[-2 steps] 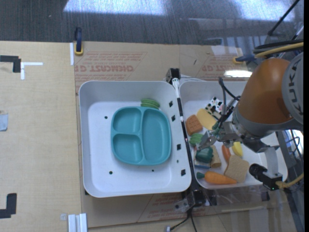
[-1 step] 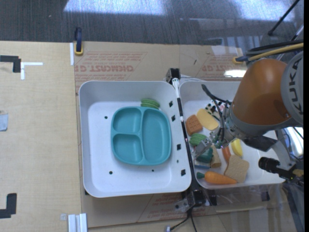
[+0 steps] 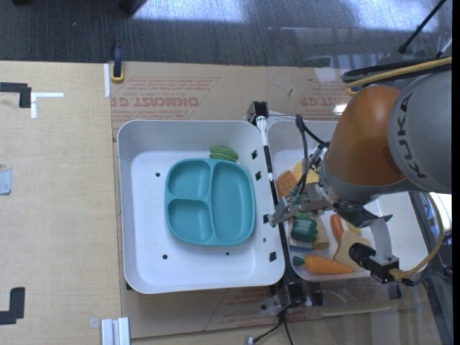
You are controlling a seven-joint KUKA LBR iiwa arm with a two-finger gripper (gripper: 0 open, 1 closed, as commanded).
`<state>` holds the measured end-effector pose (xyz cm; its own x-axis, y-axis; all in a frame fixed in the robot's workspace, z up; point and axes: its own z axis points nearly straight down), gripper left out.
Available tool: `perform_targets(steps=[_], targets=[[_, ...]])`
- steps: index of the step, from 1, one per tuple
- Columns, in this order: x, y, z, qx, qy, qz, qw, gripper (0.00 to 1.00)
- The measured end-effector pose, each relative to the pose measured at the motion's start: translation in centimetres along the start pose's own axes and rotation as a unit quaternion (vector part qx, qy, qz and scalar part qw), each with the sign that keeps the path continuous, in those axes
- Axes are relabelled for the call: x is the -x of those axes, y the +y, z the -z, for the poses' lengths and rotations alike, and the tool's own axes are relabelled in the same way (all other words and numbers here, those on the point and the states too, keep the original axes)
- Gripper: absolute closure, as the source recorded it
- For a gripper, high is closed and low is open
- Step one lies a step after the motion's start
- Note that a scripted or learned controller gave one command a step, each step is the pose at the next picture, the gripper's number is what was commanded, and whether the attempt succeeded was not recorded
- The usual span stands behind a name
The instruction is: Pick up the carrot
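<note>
Claw (image 3: 305, 208) hangs low over the right bin (image 3: 402, 279), grip seemingly hidden; carrot (image 3: 328, 265) nearby.

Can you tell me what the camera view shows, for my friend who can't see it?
A grey and orange robot arm reaches over the right white bin, where an orange carrot lies near the front among other toy foods. The left white bin holds a teal divided plate with a small green vegetable at its far edge.

A teal divided plate (image 3: 210, 202) lies in the left bin (image 3: 136, 214); a green pod (image 3: 223, 154) touches its far rim.
</note>
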<state>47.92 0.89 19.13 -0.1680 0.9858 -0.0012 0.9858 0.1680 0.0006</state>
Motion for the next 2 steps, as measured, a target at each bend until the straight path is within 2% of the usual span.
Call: perform_targets(steps=[1, 2], targets=[[0.0, 0.0, 0.0, 0.0, 0.0, -0.001, 1.0, 0.0], [7.9, 6.2, 0.0, 0.0, -0.001, 0.085, 0.9964, 0.0]])
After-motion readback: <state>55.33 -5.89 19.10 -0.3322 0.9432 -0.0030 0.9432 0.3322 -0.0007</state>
